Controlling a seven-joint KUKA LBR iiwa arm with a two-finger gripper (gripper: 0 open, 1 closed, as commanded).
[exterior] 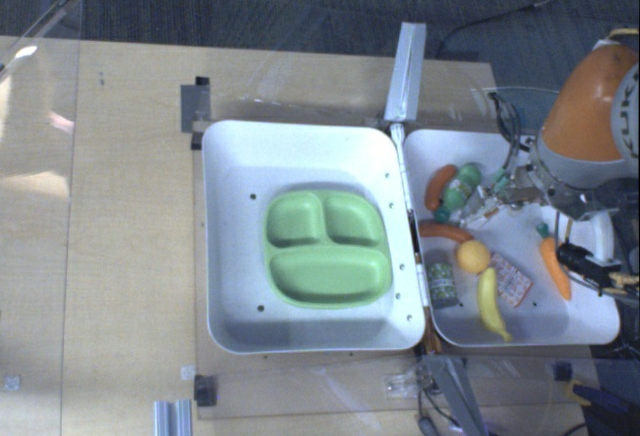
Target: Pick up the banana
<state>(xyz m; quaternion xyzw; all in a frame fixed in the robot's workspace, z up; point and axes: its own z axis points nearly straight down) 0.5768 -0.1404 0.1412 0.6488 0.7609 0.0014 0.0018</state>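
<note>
The yellow banana [490,304] lies lengthwise near the front of the right bin [590,329], just below a round yellow fruit [472,256]. My gripper [488,203] hangs over the middle of that bin, above and behind the banana and well apart from it, close to a green bottle [459,194]. The grey arm with its orange band [592,114] comes in from the right and hides part of the bin's back right corner. Nothing of the banana is covered.
The right bin also holds an orange carrot [555,267], a red sausage-like piece [440,186], another reddish one [446,232], a small can [441,282] and a patterned packet [511,280]. The left bin [225,224] holds a green divided plate [326,246].
</note>
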